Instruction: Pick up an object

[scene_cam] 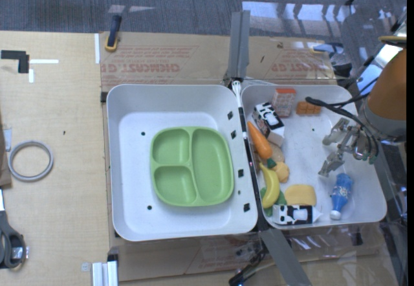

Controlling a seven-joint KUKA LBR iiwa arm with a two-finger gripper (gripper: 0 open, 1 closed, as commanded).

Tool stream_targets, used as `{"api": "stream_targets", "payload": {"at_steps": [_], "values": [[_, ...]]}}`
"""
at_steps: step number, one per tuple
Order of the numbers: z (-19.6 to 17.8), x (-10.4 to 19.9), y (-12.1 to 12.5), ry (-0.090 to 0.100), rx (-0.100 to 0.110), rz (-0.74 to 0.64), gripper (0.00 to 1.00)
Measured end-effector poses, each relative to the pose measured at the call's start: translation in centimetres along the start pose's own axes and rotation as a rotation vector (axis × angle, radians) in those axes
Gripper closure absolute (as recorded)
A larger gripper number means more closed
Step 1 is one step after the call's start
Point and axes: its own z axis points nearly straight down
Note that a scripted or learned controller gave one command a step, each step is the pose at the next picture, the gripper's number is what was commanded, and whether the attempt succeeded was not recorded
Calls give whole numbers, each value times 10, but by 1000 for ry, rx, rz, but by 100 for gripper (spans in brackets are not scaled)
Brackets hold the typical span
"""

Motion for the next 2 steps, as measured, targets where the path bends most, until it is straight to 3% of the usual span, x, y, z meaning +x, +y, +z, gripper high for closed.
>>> {"api": "stream_targets", "payload": {"at_steps": [1,2], "values": [[0,65,-29,3,1,11,0],[0,92,1,3,0,10,0]]}}
